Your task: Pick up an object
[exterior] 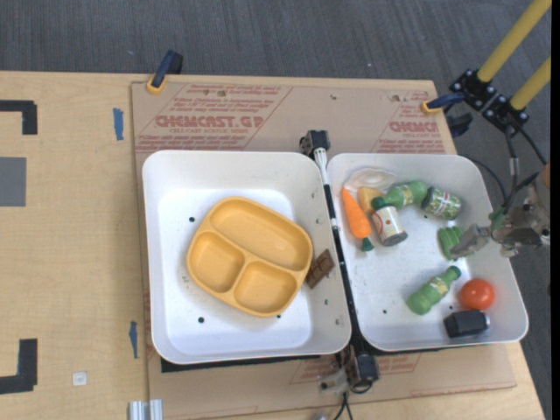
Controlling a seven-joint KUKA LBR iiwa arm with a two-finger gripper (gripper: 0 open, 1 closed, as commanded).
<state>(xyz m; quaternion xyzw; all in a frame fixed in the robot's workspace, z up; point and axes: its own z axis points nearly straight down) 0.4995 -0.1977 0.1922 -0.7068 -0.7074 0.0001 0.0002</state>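
1. The left bin (166, 322) holds a yellow divided tray (249, 256); a small brown piece (320, 268) lies just off the tray's right edge.
2. The right bin (385, 318) holds the loose items — an orange carrot (355, 216), a can (390, 226), a green bottle (400, 196) and a second can (441, 203) at the far side; another green bottle (432, 290), a red tomato (477, 294) and a black block (466, 324) nearer.
3. The gripper (477, 237) sits low at the bin's right side beside a small green item (449, 240) — whether it is open or closed, I cannot tell.
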